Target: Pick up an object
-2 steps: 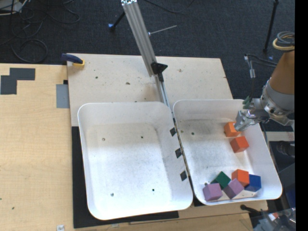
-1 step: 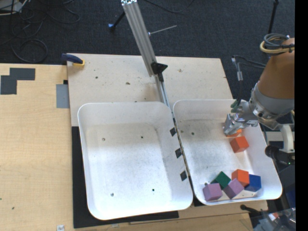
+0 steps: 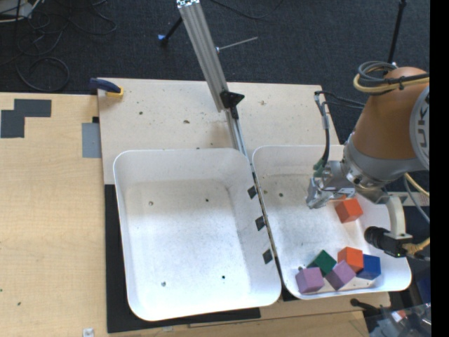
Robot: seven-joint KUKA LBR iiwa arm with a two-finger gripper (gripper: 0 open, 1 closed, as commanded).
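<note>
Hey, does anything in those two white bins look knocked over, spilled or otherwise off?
Nothing stands out. Five small blocks sit crowded in the near corner of the right white bin; another orange block lies apart, beside the claw. Nothing has spilled outside.

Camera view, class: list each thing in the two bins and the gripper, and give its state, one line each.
Gripper: low in the right bin, beside the lone orange block; jaws unclear.
Lone orange block: tilted, apart from the cluster.
Green block: in the near-corner cluster.
Two purple blocks: side by side at the near rim.
Second orange block: against the blue block.
Blue block: at the cluster's right end.
Left bin: level on the bench.
</note>
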